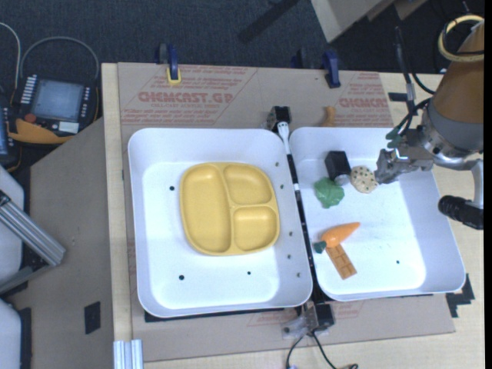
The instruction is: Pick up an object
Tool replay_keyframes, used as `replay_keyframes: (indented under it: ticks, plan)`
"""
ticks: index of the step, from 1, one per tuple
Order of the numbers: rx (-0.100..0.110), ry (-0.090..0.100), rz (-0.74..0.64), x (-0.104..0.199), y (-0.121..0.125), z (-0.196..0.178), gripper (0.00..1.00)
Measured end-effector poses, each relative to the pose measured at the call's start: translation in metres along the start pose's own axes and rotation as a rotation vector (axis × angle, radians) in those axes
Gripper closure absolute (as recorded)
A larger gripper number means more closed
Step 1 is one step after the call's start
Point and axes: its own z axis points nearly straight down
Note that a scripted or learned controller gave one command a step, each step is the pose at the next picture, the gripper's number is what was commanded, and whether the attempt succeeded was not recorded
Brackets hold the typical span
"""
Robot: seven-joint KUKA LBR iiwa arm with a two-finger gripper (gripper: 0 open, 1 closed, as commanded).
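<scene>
From the overhead camera, my end effector (382,169) hovers in the right bin (400,279), just beside the speckled cookie (363,179); I cannot tell its state. Nearby lie a green lump (330,193), black block (337,163) and carrot (340,233).

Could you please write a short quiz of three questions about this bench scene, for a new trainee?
1. True or false: the yellow tray with three compartments lies in the left bin.
2. Which thing lies nearest to the gripper? A) the carrot B) the speckled ball C) the green toy
3. Fill the gap: the black block lies in the ____ bin.

Key:
1. True.
2. B; the ball sits just beside the gripper, in the right bin.
3. Right.
</scene>
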Motion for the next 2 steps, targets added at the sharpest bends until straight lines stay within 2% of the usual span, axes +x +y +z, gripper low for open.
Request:
replay_keyframes:
  ticks: [1, 2]
  plan:
    - [0.000, 0.002, -0.005, 0.053, 0.012, -0.009, 1.00]
    - [0.002, 0.002, -0.004, 0.097, 0.022, 0.001, 1.00]
